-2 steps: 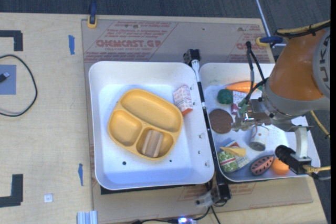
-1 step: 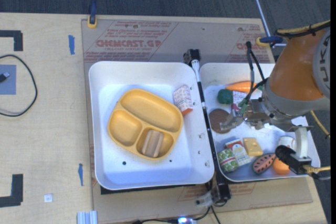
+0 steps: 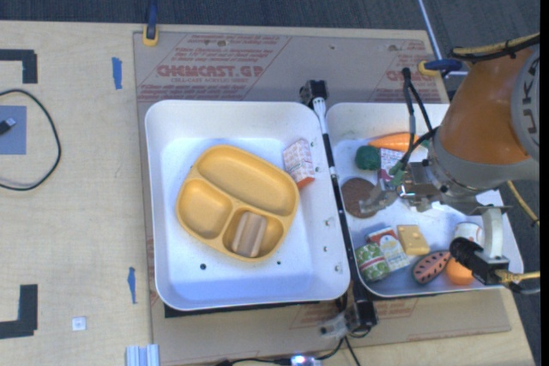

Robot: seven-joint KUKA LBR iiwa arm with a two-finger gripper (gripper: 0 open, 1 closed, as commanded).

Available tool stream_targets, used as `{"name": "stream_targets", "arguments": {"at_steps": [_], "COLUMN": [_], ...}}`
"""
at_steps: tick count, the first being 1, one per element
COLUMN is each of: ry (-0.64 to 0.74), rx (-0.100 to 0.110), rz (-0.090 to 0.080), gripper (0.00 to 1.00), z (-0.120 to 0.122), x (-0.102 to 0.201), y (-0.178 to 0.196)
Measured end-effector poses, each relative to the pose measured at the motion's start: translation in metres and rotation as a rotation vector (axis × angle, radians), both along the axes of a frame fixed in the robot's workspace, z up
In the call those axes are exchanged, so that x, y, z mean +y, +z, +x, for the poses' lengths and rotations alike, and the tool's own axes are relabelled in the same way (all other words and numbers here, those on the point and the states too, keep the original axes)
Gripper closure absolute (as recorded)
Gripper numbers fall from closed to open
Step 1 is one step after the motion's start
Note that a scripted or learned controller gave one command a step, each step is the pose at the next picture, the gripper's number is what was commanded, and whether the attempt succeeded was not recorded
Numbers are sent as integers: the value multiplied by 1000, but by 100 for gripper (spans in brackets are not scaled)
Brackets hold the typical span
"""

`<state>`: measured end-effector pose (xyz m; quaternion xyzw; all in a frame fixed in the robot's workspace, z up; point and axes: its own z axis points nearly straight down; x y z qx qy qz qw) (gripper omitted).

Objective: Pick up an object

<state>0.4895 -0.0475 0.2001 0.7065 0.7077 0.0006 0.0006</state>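
While the arm (image 3: 493, 120) reaches in over the right bin (image 3: 343, 120), we note the clutter beneath it. A carrot (image 3: 390, 141) and a green lump (image 3: 367, 157) lie near the bin's far edge. A small carton (image 3: 382, 255), a yellow block (image 3: 413, 239) and a speckled brown piece (image 3: 430, 267) lie toward its near edge, with an orange piece (image 3: 460, 273) just beside the last. In the left bin (image 3: 163, 184) sit a yellow divided tray (image 3: 236, 200), holding a tan piece (image 3: 250, 233) in one compartment, and a small red-and-white packet (image 3: 298, 160) at the right wall. The gripper (image 3: 384, 195) hangs over a brown disc (image 3: 354, 195) at the right bin's left wall; the disc is flat, round and dull brown. We cannot tell the gripper's state.
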Motion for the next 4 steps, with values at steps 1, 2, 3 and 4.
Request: {"name": "stream_targets", "arguments": {"at_steps": [1,2,3,4], "ry": [-1,-1,0,1], "rx": [-5,-11,0,3], "rz": [-1,-3,1,1], "gripper": [0,100,100,100], "z": [-8,-6,36,-9], "x": [-54,-54,19,68], "y": [-113,-102,-15,23]}}
